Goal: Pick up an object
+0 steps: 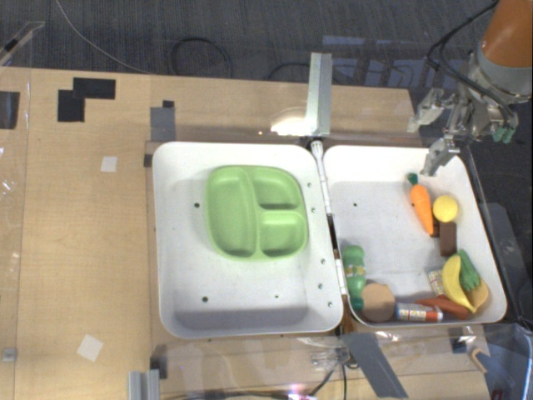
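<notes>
End effector [439,155] above right bin [375,182]; no legible writing

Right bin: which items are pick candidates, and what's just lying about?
Pick candidates, all in the right bin:
carrot
yellow ball
banana
green bottle
brown round item
The hand hovers over the bin's top right corner.

Lying about:
green divided plate in the left bin
</notes>
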`<state>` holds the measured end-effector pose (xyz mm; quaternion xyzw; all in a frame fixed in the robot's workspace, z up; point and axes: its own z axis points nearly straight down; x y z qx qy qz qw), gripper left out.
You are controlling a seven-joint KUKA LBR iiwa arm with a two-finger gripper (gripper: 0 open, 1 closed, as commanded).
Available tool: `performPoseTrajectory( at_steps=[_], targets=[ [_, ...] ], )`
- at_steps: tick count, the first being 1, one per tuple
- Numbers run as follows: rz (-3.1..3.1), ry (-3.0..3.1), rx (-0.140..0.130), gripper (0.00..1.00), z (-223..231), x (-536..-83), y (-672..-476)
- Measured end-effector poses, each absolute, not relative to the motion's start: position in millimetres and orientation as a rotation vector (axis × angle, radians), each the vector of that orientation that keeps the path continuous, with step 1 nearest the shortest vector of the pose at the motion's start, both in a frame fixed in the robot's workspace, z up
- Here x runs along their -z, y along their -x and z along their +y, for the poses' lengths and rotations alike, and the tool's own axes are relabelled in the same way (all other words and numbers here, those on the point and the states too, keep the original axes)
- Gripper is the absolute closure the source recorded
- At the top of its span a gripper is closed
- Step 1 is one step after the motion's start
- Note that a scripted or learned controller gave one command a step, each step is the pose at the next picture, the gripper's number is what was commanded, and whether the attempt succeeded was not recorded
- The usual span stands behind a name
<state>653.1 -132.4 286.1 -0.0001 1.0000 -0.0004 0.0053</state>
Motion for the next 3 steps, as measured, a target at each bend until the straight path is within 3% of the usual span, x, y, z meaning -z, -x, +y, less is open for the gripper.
performPoseTrajectory(
  at_steps=[1,2,3],
  targets=[
    [3.092,0.525,0.000,0.00,-147.6,-149.2,-669.8],
    [3.106,0.377,0.004,0.00,-171.2,-88.9,-625.3],
    [3.099,0.435,0.006,0.00,-175.9,-89.1,-627.8]
  ],
)
